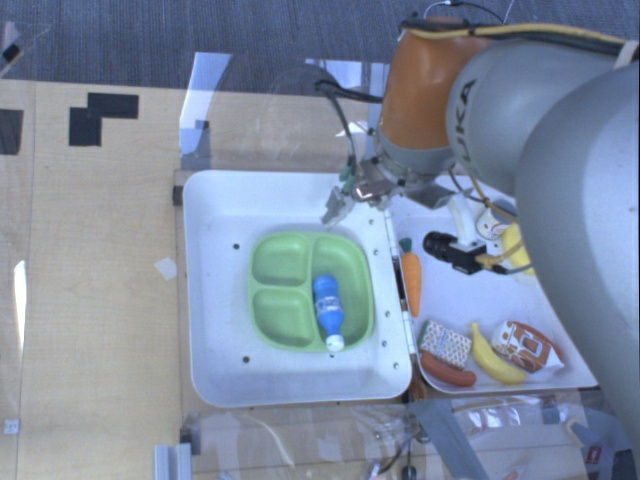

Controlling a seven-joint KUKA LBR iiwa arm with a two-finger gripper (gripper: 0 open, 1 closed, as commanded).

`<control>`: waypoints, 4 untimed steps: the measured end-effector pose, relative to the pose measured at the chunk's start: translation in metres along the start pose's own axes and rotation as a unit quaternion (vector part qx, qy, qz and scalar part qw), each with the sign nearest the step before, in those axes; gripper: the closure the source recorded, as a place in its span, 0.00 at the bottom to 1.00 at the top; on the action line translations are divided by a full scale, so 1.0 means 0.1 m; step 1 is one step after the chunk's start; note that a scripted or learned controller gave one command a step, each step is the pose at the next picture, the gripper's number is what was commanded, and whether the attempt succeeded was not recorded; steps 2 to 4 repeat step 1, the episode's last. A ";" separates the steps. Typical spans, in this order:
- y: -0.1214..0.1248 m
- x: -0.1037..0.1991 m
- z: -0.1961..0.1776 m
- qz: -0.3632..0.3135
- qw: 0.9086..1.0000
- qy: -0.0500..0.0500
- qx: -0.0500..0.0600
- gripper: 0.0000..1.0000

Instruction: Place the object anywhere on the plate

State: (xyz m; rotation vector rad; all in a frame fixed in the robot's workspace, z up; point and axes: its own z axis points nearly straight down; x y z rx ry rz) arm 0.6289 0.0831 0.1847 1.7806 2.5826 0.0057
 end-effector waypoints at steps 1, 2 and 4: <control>-0.38 -0.66 -0.48 0.026 1.000 -0.001 -0.001 0.00; -0.38 -0.66 -0.48 0.026 1.000 -0.001 -0.001 0.00; -0.38 -0.66 -0.48 0.026 1.000 -0.001 -0.001 0.00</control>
